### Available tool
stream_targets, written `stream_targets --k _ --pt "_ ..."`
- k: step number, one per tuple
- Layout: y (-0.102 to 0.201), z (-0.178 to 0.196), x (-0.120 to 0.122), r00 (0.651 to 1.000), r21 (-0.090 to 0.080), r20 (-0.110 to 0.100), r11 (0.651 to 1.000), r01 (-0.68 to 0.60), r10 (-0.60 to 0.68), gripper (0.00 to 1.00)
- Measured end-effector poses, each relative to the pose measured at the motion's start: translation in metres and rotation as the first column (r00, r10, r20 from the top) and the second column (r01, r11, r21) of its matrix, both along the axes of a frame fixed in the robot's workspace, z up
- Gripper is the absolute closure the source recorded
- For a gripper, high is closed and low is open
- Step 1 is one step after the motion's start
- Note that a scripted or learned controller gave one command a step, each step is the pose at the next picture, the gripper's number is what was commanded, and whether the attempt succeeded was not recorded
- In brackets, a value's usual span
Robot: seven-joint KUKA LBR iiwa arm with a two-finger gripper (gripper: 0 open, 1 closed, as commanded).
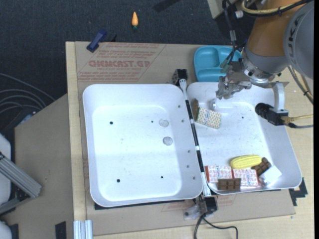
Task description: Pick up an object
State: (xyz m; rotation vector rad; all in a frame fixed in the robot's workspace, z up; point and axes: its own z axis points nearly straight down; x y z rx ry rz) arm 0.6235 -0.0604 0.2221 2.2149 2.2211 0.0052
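Chocolate bar (pixel 230 184) lies nearest; gripper (pixel 225 91), finger state untellable, hovers by the patterned packet (pixel 209 118): light, crinkly, best pinched across its flat edges

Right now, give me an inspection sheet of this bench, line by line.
Surface: cardboard-topped bench bearing left bin and right bin.
Job's things: in the right bin, patterned packet, yellow corn-like toy, chocolate bar, red-and-white cartons.
Clutter: blue tray behind the right bin; blue clip at the bench's back edge.
Grippers: gripper over the right bin's back part, nothing visibly held.
Cables: cable at the front edge.
Surroundings: orange object on dark floor.
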Motion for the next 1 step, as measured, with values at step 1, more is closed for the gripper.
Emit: stream_targets --k 1 --pt "-0.0001 -0.0001 -0.0001 1.000 0.000 0.000 1.000 0.000 0.000 0.00"
